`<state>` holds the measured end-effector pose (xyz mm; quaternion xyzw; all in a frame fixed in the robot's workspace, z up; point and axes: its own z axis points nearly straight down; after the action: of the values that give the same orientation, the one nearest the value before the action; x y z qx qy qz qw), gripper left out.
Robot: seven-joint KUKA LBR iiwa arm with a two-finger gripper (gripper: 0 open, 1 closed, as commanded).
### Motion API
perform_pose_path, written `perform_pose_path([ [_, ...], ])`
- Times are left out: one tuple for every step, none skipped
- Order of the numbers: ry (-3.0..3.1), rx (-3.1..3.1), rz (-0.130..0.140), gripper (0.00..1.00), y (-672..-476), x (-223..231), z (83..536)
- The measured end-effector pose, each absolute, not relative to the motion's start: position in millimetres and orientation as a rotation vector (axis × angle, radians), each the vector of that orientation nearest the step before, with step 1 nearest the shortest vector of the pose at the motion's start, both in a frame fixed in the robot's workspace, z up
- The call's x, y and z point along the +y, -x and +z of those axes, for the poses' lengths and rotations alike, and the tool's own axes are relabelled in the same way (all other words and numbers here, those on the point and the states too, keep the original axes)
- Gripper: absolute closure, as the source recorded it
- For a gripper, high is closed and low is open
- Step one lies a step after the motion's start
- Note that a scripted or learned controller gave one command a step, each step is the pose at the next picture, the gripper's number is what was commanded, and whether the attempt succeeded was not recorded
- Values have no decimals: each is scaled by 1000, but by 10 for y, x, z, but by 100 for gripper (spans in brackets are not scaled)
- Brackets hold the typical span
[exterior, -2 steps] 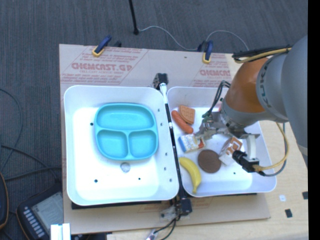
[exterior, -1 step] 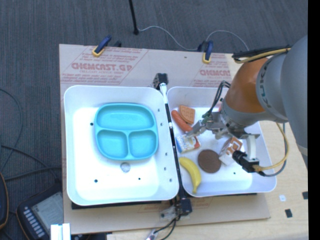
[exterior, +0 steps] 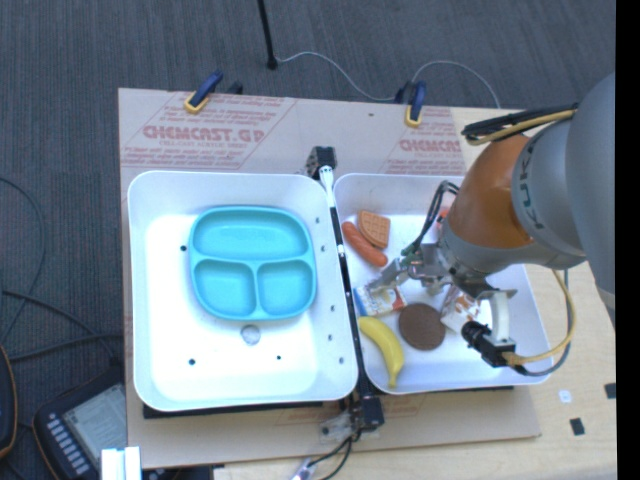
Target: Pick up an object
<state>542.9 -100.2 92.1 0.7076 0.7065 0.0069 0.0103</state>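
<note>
In the right white plastic bin (exterior: 530, 298), the two-finger gripper (exterior: 420, 271) is hovering low among objects; finger state: cannot tell. Nothing is showing as lifted; the brown round disc (exterior: 421, 327) is lying just below it, the curved yellow banana (exterior: 385, 346) beyond, so the pick is remaining.

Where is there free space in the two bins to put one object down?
Left bin: bare floor around the blue tray, widest below it. Right bin: crowded; banana, brown disc, carrot, cracker and the gripper leave only the top-right corner.
</note>
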Motion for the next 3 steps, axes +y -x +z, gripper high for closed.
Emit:
perform_pose_path([
  [-2209, 2202, 22, 0, -4914, -994, 919],
  [-2209, 2206, 28, 100, -4932, -982, 1042],
  [-2209, 2206, 27, 0, -4929, -985, 1038],
])
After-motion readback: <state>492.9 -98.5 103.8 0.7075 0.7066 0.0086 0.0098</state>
